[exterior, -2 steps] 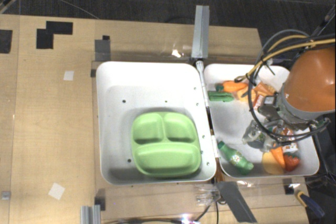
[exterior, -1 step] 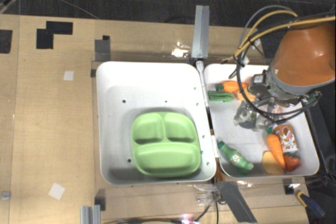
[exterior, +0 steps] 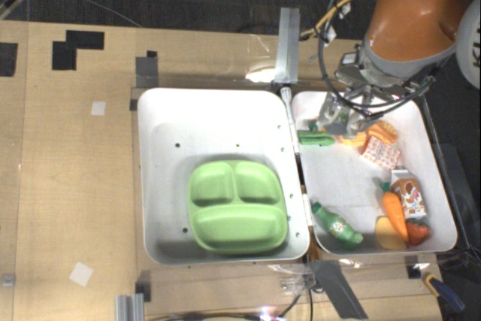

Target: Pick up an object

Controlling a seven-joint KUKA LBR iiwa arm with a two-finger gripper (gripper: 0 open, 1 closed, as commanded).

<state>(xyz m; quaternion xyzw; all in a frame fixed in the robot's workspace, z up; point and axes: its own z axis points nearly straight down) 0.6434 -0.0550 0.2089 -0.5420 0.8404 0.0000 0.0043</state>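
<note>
My gripper [exterior: 335, 116] hangs low over the far left part of the right bin [exterior: 342, 184], under the orange wrist band. Just below it a slim green item [exterior: 316, 137] lies against the bin's left wall, with a small orange piece [exterior: 353, 137] beside it. A red-and-white carton [exterior: 381, 147] lies to the gripper's right. A green bottle [exterior: 337, 225] rests at the near left of the bin. A carrot [exterior: 395, 211], a small printed box [exterior: 409, 195], a yellow item [exterior: 386, 234] and a red item [exterior: 418, 234] crowd the near right corner.
The left bin [exterior: 161, 131] holds a green divided tray [exterior: 237, 204] in its near half. A metal post [exterior: 288, 49] stands behind the divider between the bins. Cables loop above the wrist at the upper right.
</note>
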